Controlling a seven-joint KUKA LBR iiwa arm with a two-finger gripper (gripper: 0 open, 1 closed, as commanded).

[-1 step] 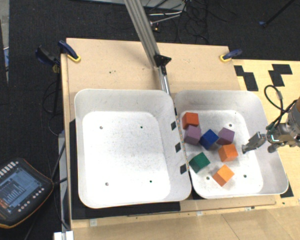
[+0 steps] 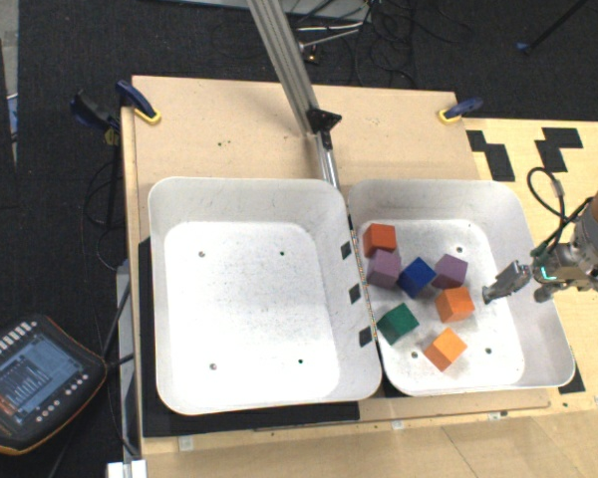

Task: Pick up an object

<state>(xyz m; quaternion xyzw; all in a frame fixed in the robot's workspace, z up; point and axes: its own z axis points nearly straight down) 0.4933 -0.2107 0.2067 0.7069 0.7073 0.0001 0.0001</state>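
Camera view, going around the frame:

Desk: tan board sitting in the middle of the frame, carrying two white bins side by side.
Left bin: lying center-left, just speckled white floor showing.
Right bin: lying center-right, holding all the cubes.
Orange cube: sitting at the upper left of the pile, touching the purple cube right below it.
Blue cube: sitting mid-pile, squeezed between that purple one and a second purple cube.
Second orange cube: resting just under the right-hand purple one.
Green cube: sitting lower left, a little apart from the rest.
Third orange cube: lying lowest, tilted, near the front wall.
Pincer: poking in from the right edge over the right bin's right side, near the second orange cube; honestly I cannot tell whether it's open or closed, and nothing is showing in its grip.
Pendant: lying at lower left, off the desk.
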